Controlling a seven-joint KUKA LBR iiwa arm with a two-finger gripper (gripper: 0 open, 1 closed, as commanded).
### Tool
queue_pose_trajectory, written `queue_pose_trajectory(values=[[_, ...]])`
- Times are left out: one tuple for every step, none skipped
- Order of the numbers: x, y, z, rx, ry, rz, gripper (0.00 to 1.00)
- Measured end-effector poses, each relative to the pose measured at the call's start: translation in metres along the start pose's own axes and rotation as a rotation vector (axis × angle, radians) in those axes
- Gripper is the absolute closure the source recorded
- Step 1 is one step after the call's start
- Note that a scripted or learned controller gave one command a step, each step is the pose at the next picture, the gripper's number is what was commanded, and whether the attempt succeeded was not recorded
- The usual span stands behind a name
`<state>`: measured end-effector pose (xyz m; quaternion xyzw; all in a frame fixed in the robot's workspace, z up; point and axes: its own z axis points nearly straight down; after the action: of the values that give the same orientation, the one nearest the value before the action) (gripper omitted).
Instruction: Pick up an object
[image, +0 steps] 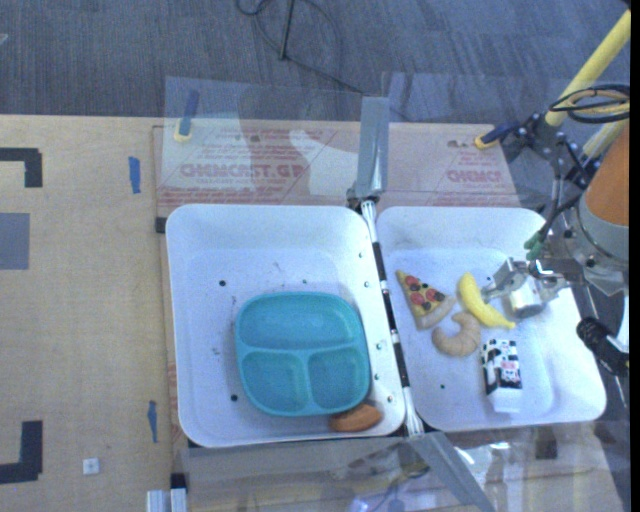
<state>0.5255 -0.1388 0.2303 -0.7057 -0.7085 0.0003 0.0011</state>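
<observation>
Bench: tan board with blue tape bits.
Floor: grey carpet, black cable.

Colours across the 2 white bins

Teal 3-part tray, orange piece at its 5 o'clock; yellow banana, tan pizza slice with red dots, beige croissant, black-and-white carton.

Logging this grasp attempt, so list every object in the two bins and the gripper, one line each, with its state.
banana: lying in the right bin, gripper right at its upper side
gripper: low over the banana, grip unconfirmed
pizza slice: flat, right bin
croissant: lying below the banana
milk carton: on its side
teal divided plate: flat, left bin
orange sausage: at the plate's lower edge
</observation>
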Motion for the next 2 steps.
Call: queue_pose_trajectory(values=[[-0.034, 0.025, 0.11, -0.003, 0.005, 0.14, 0.0], [-0.057, 0.064, 0.143, -0.008, -0.002, 0.159, 0.0]])
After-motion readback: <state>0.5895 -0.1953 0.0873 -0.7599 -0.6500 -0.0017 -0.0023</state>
